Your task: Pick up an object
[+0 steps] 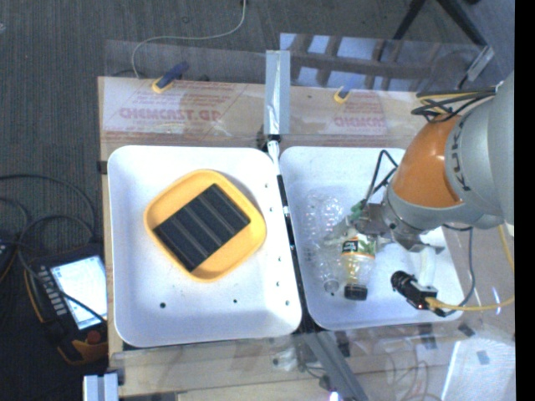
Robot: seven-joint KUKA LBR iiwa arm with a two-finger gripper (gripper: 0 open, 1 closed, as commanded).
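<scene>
Two white bins sit side by side on the surface. My claw [378,224] hangs low in the right bin [318,161]; I cannot tell its state. One clear plastic bottle [358,264] lies just below it. One yellow tray [206,224] lies well off to its left. I judge the reach underway; next comes closing squarely on the bottle.
</scene>
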